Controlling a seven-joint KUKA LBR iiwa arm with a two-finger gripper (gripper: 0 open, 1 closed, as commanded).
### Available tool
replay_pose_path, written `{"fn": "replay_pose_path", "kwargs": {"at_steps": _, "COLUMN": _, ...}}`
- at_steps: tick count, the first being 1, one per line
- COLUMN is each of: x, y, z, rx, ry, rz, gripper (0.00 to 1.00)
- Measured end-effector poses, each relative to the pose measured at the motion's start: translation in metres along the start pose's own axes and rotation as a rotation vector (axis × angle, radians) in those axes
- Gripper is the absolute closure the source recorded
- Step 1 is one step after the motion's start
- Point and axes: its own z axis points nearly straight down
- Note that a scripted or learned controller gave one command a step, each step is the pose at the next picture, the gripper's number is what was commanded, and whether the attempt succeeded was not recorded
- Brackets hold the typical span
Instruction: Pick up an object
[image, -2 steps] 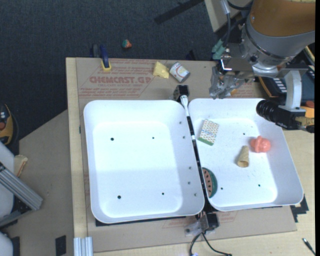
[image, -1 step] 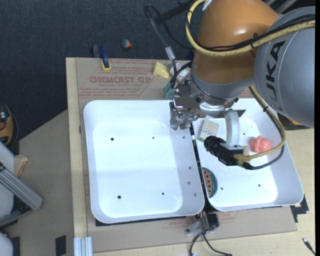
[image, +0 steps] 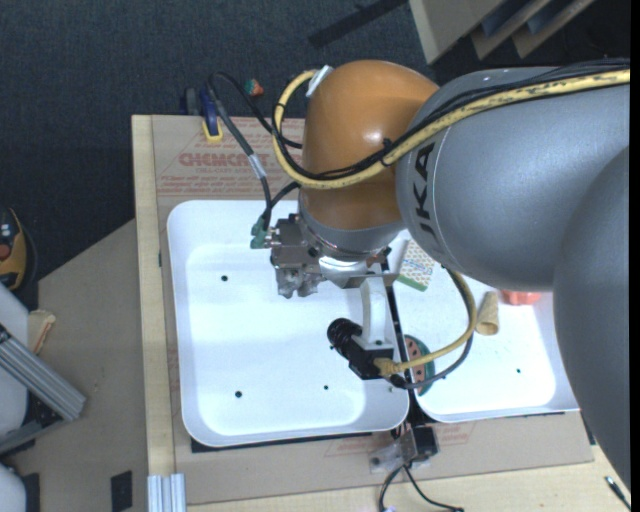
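My gripper (image: 292, 268) hangs low over the upper middle of the left white bin (image: 215, 340), under the arm's orange band (image: 360, 130). From above I see only its grey body. In the right bin (image: 500, 385) lie a white packet with coloured dots (image: 419, 266), a tan cork-like cylinder (image: 486, 314) and a red object (image: 520, 297) partly hidden by the arm. A round dark and green object (image: 416, 364) rests at the right bin's left edge, beside the wall between the bins. None of these touches the gripper.
A black cable connector (image: 352, 350) and a yellow cable (image: 455, 340) hang from the arm over the wall between the bins. The grey arm covers much of the right bin. Cables and a blue-yellow clip (image: 210, 112) lie on the cardboard behind the left bin.
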Motion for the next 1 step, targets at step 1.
{"fn": "replay_pose_path", "kwargs": {"at_steps": 1, "x": 0.0246, "y": -0.0148, "z": -0.0629, "rx": -0.017, "ry": 0.004, "rz": 0.003, "gripper": 1.00}}
